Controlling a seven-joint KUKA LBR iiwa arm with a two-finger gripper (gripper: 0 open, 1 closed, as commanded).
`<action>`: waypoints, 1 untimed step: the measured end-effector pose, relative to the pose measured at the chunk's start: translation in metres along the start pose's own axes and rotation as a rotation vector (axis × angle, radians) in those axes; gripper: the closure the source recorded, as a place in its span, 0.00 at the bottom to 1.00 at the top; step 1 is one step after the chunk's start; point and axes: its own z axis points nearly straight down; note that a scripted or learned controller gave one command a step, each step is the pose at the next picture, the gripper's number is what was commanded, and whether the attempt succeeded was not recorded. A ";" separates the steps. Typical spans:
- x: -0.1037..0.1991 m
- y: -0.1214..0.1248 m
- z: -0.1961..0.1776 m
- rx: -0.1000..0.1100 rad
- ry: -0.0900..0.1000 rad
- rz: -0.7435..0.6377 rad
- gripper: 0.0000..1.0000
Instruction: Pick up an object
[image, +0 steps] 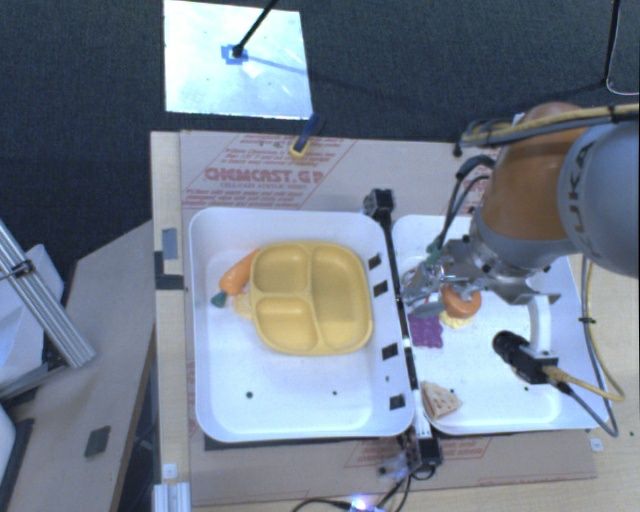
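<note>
1. Yellow plastic, a divided tray (305, 297) with three compartments, lies in the left bin (215, 400), near that bin's middle.
2. An orange toy carrot (237, 272) with a green tip rests against the tray's left edge, partly tucked under it.
3. The grey arm with its orange band (530, 185) reaches in from the right over the right bin (500, 410), and its jaws (432, 283) sit low near that bin's left wall.
4. I cannot tell whether they are parted or closed, nor whether anything is between them; the metal parts blur together there.
5. Just beside them lie an orange and yellow toy (462, 303) and a purple piece (426, 331), touching or nearly so.
6. A tan wedge-shaped toy (439, 401) sits at the right bin's near left corner, well apart from the others.
7. Both bins rest on a brown board (265, 175) printed with red lettering atop the bench.
</note>
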 end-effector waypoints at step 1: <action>-0.004 0.011 0.015 0.000 0.000 0.000 1.00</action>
